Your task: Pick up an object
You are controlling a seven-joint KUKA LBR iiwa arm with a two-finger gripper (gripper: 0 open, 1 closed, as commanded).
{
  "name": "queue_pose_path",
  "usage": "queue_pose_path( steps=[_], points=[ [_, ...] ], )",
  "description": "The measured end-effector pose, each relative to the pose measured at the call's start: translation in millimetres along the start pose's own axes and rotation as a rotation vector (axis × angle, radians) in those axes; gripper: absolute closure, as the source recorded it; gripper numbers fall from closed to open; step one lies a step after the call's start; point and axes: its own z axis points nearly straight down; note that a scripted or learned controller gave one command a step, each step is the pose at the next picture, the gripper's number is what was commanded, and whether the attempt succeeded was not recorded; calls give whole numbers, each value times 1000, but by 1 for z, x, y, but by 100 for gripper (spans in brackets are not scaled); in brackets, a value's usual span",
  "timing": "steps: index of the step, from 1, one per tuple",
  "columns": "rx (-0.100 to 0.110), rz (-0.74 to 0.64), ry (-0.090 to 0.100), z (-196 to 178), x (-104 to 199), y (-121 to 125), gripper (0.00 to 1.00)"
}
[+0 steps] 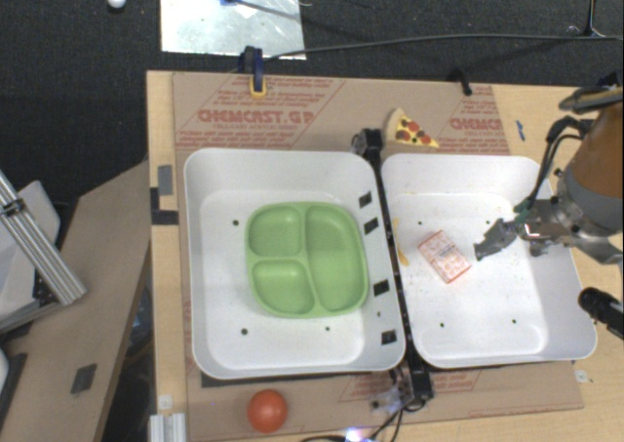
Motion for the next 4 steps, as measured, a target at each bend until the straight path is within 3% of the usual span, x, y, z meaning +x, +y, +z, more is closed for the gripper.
queue_pose_path(
  steps=[3,4],
  points=[
    [5,4,1,140,-7,-11,0],
    [0,3,0,127,-7,-10,100]
  ],
)
